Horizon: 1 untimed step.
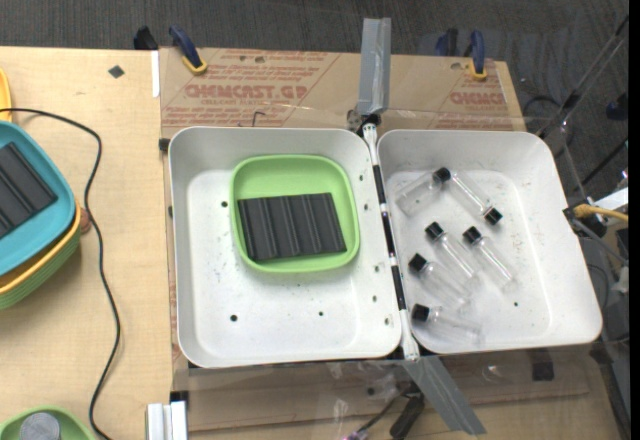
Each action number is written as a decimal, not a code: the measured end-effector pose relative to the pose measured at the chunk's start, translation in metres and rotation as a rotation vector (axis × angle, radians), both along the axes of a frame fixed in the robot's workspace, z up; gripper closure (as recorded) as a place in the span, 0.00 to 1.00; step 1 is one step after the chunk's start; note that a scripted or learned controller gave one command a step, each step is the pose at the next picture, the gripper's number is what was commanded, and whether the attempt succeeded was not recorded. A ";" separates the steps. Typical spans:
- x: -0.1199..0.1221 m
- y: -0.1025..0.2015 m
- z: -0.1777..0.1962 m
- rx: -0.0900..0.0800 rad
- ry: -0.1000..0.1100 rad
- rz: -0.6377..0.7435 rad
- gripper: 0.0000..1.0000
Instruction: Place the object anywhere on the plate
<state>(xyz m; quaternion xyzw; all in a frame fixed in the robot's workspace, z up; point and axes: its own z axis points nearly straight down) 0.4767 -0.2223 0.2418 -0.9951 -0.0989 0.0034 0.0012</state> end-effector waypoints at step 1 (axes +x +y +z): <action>0.000 0.000 0.002 -0.001 -0.001 0.000 0.00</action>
